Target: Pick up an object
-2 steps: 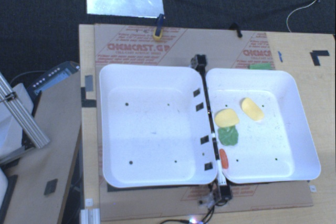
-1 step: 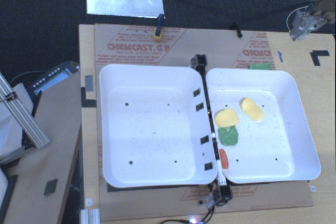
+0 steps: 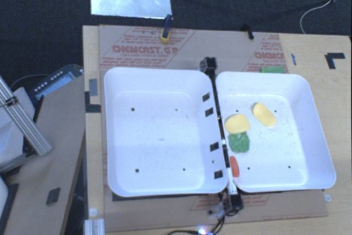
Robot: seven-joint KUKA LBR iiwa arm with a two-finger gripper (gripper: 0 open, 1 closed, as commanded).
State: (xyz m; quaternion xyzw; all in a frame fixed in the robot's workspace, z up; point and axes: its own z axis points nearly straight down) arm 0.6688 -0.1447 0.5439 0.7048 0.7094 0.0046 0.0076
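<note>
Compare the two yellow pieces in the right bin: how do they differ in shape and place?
The left yellow piece is rounder and touches the green piece below it; the right yellow piece is longer, lies at a slant and stands apart from everything. The left one sits nearer the divider between the bins. Both are yellow, similar in size, and lie in the right bin.

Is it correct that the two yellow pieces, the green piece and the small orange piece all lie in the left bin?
Not quite. The camera view shows the two yellow pieces, the green piece and the small orange piece all in the right bin, not the left one.
</note>
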